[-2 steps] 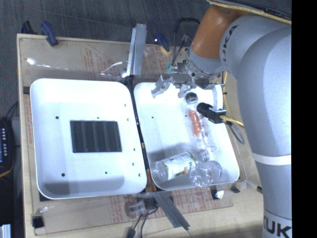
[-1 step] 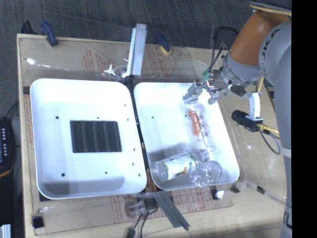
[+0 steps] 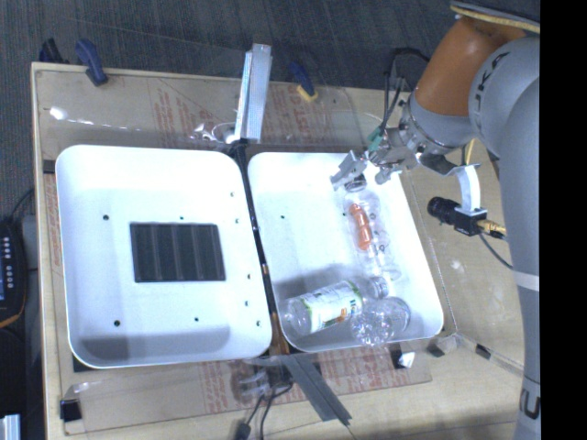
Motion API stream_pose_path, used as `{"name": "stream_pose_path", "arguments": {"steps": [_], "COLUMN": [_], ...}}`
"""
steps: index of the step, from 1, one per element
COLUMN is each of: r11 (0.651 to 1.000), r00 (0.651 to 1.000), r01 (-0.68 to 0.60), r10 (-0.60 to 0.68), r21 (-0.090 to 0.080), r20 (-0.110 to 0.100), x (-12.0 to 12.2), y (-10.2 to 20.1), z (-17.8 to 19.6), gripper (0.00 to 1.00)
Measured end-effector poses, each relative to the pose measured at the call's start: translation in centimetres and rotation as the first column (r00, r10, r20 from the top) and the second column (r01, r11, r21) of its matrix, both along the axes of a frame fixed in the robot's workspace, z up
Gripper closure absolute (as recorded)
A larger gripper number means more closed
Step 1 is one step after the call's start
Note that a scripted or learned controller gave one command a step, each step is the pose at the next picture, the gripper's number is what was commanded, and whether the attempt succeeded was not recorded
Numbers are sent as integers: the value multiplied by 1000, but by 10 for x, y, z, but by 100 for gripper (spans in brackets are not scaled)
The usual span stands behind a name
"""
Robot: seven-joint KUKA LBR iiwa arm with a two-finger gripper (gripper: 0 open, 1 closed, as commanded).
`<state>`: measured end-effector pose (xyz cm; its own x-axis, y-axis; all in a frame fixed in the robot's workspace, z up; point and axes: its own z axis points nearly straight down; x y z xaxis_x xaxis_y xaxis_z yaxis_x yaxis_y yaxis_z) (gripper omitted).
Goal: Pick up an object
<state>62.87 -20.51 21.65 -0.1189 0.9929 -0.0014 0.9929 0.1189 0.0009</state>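
My gripper (image 3: 368,170) hangs over the far right corner of the right bin (image 3: 275,246), its two fingers spread open with nothing between them. Just below it lies a clear plastic bottle with an orange label (image 3: 365,227), stretched along the bin's right side, its top end close under the fingertips. A clear bottle with a green and white label (image 3: 328,307) lies on its side at the near end of that bin. Beside it sits a crumpled clear bottle (image 3: 383,317). A black ridged rectangular block (image 3: 177,252) lies flat in the middle of the left bin (image 3: 92,181).
A grey upright post (image 3: 253,94) stands behind the divide between the bins. Blue clamps (image 3: 92,62) hold the far edge of the bench. The right bin's wall (image 3: 426,273) runs close to the orange-labelled bottle.
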Motion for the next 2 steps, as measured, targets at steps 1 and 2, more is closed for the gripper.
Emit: {"name": "stream_pose_path", "arguments": {"steps": [1, 2], "r11": [997, 988], "r00": [997, 988], "r01": [-78, -157], "r10": [78, 157], "r21": [6, 1], "r20": [-8, -2], "x": [-8, 4], "y": [-1, -3], "z": [-126, -94], "gripper": [0, 0]}}
